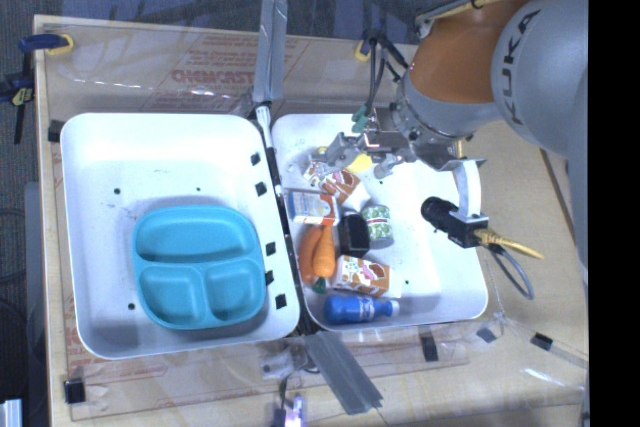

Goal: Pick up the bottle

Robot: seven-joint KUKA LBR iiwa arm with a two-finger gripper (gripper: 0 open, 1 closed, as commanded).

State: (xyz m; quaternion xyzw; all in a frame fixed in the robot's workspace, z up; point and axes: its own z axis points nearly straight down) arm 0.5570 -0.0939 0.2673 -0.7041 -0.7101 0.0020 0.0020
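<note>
Blue bottle lies on its side at the right bin's near wall, below and slightly left of my tool, long axis running left-right, well apart. Whether my tool is clenched, I cannot tell.

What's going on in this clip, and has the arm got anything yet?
A grey KUKA arm with an orange band reaches in over the right white bin, its gripper hovering above the clutter at the bin's far end. The blue plastic bottle lies on its side at the near edge, apart from the gripper, beside an orange carrot-shaped toy and small printed packets. The left white bin holds a light-blue divided tray.
</note>
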